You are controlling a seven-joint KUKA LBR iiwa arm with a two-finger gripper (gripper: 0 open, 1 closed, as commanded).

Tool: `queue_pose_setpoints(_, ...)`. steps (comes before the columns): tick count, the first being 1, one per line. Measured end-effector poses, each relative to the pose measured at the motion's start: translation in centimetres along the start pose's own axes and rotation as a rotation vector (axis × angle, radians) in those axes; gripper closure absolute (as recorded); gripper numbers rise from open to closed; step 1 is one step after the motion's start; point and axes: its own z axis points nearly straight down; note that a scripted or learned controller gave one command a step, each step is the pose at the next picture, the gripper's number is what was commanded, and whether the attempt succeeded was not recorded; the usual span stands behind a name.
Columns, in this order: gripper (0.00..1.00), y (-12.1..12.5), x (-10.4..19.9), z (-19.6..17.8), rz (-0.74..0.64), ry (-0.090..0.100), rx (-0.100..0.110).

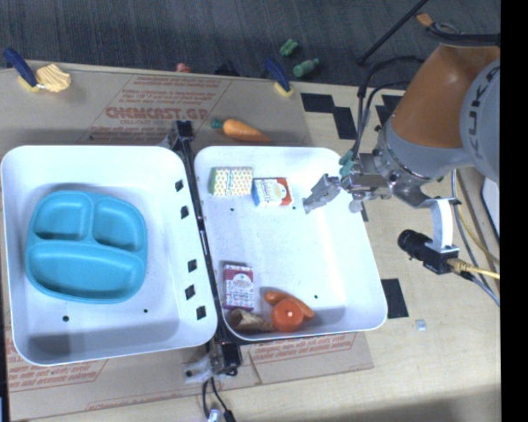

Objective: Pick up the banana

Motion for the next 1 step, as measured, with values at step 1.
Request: queue_pose_setpoints(1,0.00,-5.42,7.66,4.15,-0.164,0.000,0.001)
